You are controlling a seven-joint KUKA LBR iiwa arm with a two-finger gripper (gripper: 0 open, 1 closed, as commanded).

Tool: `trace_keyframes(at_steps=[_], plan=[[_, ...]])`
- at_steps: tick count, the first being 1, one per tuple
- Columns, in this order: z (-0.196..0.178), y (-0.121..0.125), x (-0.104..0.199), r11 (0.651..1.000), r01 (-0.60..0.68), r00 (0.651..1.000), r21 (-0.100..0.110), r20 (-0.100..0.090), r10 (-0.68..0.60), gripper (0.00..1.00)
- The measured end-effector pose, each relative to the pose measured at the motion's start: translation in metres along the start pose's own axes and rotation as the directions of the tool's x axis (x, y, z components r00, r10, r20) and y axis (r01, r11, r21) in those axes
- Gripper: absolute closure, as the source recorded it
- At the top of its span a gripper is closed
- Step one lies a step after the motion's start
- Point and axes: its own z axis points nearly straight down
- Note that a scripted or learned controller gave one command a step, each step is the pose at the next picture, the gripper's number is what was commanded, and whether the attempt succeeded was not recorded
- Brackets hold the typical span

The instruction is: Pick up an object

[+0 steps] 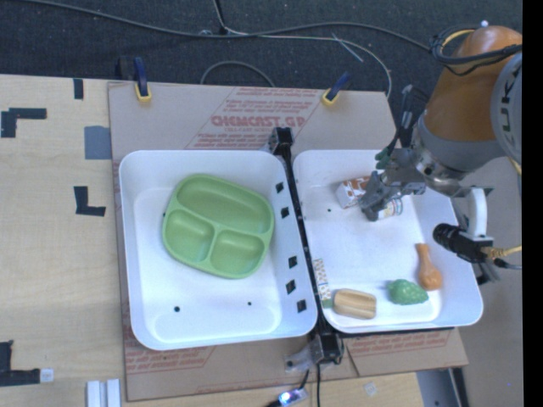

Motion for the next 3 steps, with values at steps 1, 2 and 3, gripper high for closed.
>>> trace_keyframes(at_steps=[1,2,3], plan=[[0.0,0.013,0.047,1.0,0.0,1.0,0.001,0.0,0.0,1.0],[0.022,0.028,0.104,1.0,-0.001,1.0,0.003,0.001,0.001,1.0],[0.023,0.047,0.15,1.0,-0.002,1.0,0.001,0.001,0.002,1.0]])
